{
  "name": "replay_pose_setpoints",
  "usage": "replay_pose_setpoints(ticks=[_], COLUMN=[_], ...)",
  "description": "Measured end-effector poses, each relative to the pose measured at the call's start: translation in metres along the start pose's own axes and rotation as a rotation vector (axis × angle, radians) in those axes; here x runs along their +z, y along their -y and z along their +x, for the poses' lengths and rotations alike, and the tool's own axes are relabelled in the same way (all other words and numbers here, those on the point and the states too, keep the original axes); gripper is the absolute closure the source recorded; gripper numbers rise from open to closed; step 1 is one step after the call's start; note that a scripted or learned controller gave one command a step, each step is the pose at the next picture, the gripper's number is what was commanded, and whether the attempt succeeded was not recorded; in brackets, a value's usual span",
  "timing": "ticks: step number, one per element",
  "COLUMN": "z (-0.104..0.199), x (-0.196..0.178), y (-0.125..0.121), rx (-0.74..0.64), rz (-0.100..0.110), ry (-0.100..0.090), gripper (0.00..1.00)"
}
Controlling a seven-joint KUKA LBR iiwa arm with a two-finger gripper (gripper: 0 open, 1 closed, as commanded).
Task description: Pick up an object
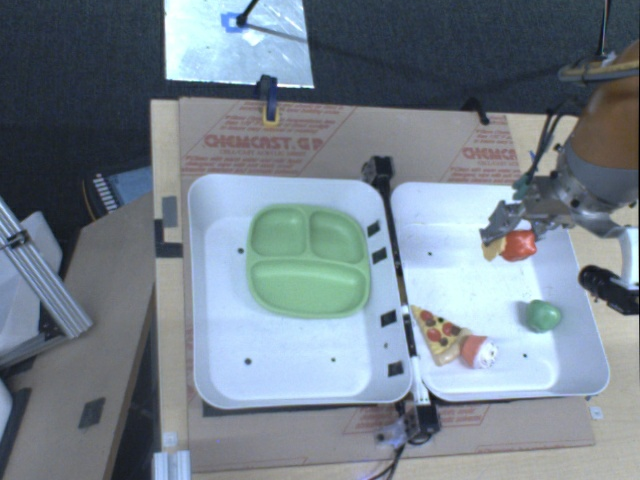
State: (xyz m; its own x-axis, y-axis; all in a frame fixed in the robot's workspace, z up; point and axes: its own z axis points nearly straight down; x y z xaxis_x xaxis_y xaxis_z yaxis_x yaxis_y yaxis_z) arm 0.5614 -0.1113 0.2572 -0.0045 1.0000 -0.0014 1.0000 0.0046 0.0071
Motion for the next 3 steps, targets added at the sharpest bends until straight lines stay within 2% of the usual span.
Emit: replay_pose_setpoints(ticks=[1,2,3], z=[0.047,0.1,0.149], x=[0.013,0.006,0.022], y=[-0.017,-0.031,-0.04], rx=[-0.004,-0.006,-0.005], rz=[0.004,0.004,0.006], ry=[-0.002,-0.003,-0.003], gripper=[1.0,1.0,1.0])
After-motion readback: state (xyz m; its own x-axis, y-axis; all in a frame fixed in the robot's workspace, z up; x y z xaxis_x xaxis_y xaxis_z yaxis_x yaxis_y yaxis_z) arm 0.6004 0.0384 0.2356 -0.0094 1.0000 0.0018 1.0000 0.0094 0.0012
